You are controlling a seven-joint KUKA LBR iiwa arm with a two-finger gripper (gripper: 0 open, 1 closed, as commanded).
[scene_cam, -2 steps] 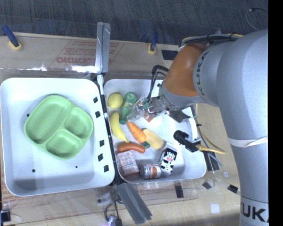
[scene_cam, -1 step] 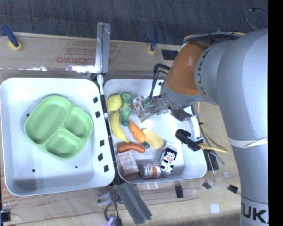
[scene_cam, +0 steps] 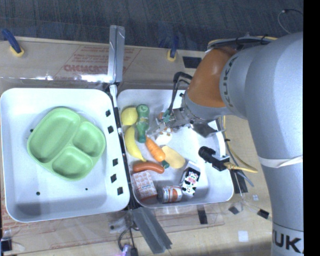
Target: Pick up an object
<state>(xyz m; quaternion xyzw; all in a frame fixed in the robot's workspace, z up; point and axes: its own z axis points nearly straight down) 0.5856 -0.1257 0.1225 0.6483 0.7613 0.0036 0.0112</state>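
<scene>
Hand [scene_cam: 165,122] hovers just above the carrot [scene_cam: 154,150].

The arm [scene_cam: 266,105] runs off the right and bottom edges, so its base is cut off. Its orange band [scene_cam: 209,81] and wrist cover the right bin's [scene_cam: 224,193] upper right corner and part of its floor. The gripper [scene_cam: 168,122] sits under the wrist; its fingers are too small and cluttered to tell apart from the bits around them. The banana [scene_cam: 132,143] lies partly behind the green bottle [scene_cam: 142,122]. The can [scene_cam: 169,194] label is too small to read. The print on the cardboard [scene_cam: 88,60] is faint. A blue clamp [scene_cam: 12,41] is cut by the left edge.
</scene>
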